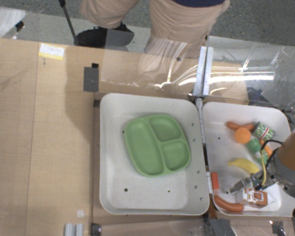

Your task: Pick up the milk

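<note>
Camera view notes: tool (247, 185) low in right bin (215, 123), fingers' state — cannot tell. Milk (256, 198), small white-orange carton, lies just beside tool toward near wall, touching sausage (228, 203). Right bin also holds banana (244, 165), orange (243, 135), green can (263, 131). Left bin (104, 188) holds green tray (157, 145).

Left bin (106, 188) — green divided plate (157, 145) centred. Right bin (224, 116) — orange (243, 135) and green can (263, 131) near far edge, banana (244, 165) mid-bin, sausage (228, 203) at near edge.
</note>
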Controlling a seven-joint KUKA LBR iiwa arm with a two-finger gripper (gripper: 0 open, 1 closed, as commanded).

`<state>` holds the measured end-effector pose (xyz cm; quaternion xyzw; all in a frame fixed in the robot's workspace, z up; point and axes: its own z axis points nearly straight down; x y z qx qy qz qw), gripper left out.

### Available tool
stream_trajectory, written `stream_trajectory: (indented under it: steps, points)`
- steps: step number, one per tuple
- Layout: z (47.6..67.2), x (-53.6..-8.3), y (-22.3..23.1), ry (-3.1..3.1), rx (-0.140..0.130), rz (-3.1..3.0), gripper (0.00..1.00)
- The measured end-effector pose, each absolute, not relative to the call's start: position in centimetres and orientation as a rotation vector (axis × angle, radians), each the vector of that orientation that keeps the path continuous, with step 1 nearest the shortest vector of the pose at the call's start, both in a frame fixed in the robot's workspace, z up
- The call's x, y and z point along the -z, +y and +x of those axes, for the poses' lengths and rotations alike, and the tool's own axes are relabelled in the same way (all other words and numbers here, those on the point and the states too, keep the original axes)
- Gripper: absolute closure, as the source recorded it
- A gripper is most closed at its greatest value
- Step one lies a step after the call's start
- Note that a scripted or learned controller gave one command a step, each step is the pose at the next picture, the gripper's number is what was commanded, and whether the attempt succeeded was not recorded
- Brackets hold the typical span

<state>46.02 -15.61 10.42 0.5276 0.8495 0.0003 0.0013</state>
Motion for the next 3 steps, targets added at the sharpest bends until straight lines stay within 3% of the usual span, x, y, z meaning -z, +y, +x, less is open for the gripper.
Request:
stream_trajectory:
  steps: [1, 2, 3]
  points:
    - [46.2, -11.6, -15.7, 2.660, -0.005, 1.654, 1.00]
    - [48.2, -16.5, -13.1, 2.740, -0.003, 1.522, 1.00]
    - [48.2, -16.4, -13.1, 2.740, -0.003, 1.522, 0.00]
